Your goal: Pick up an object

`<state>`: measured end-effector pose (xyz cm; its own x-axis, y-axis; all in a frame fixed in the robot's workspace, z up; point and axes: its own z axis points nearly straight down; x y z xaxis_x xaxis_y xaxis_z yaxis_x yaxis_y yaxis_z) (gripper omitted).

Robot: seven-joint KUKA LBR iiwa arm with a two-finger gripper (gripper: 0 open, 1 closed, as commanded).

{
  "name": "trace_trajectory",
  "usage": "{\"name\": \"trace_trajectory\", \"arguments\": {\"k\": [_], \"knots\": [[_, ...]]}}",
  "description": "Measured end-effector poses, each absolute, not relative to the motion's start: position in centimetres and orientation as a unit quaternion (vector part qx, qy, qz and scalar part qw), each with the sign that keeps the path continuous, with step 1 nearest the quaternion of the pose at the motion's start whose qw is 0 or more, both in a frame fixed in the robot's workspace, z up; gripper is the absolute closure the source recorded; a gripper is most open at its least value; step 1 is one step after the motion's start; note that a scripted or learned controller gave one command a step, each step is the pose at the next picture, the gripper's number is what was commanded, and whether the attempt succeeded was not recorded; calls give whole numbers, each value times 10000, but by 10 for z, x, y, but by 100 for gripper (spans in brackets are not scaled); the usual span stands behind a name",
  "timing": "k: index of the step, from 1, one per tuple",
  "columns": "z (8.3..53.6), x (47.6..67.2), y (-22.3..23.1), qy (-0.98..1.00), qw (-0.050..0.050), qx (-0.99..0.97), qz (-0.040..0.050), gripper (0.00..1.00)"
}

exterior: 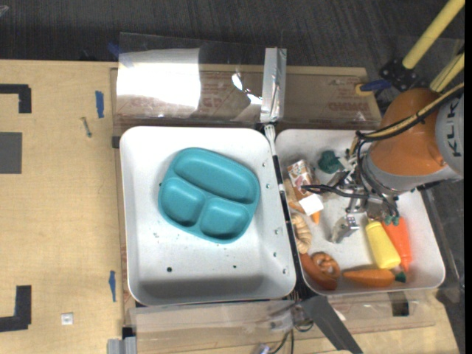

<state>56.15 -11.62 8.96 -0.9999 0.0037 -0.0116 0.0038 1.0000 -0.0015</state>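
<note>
The arm's gripper (345, 226) hangs low in the right bin (431, 234), right of centre in the frame; how wide it stands, I cannot tell. Just right of it lie a yellow bottle (381, 245) and carrots (367, 276). The left bin (140, 198) holds a teal tray (209, 193).

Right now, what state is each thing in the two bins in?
Teal divided tray: upside down in left bin.
Yellow bottle: lying flat in right bin.
Carrots: lying flat, near front wall.
Gripper: low over right bin, above the bin floor.
</note>
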Motion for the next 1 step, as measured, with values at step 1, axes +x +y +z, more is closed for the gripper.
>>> {"name": "trace_trajectory", "arguments": {"k": [1], "knots": [[178, 523, -204, 9989, 71, 453, -31, 0]]}}
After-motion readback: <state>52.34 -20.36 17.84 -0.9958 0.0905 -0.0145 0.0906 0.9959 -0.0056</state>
